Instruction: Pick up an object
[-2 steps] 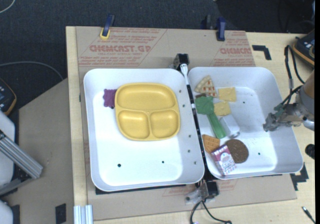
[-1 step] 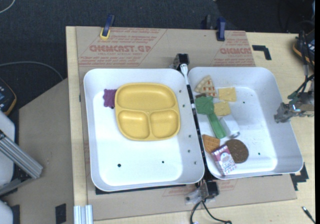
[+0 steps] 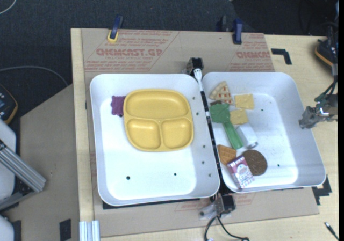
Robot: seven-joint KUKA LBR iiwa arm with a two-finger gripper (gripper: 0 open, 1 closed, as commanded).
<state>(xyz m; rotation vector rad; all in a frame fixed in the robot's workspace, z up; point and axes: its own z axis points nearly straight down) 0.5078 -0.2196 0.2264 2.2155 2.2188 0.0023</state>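
Camera view gives us the gripper (image 3: 313,115) at the right edge of the right bin (image 3: 285,87), and we cannot tell whether its fingers are apart or together. Along that bin's left side we see a waffle wedge (image 3: 220,93), yellow pieces (image 3: 243,101), a green spatula (image 3: 226,122), a brown round piece (image 3: 256,162) and a red packet (image 3: 241,172). We find a yellow divided plate (image 3: 158,119) in the left bin (image 3: 156,181), with a purple piece (image 3: 116,105) touching its left edge.

Bright, even overhead light w/ white bins (image 3: 156,186) near blown-out, soft short shadows under yellow tray (image 3: 158,118), dark floor (image 3: 54,9) top-left, img slightly soft & grainy, edges dimmer
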